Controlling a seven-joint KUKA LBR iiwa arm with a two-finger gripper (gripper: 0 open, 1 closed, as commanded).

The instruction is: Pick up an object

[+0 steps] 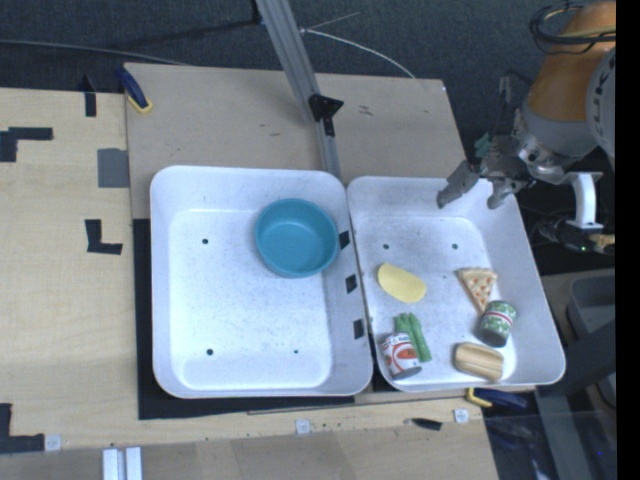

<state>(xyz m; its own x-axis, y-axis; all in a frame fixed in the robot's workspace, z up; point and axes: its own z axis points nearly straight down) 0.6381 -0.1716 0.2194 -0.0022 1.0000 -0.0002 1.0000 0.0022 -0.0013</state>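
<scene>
A grey robot arm's gripper (472, 193) hangs with its two fingers spread apart and nothing between them above the upper right rim of the right bin (440, 230). Nearer the camera in that bin lie a yellow lemon (402, 283), a pizza slice (479, 287), a green can (497, 322), a green vegetable (412, 336), a red can (401, 355) and a bread roll (478, 361). The left bin (190, 298) holds a blue bowl (296, 238). Both bins rest on a wooden bench (60, 298).

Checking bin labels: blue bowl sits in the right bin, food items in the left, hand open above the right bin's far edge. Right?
Bins are swapped. In the camera view the blue bowl sits in the left bin, the food items in the right bin. The hand is open above the right bin's far edge.
</scene>
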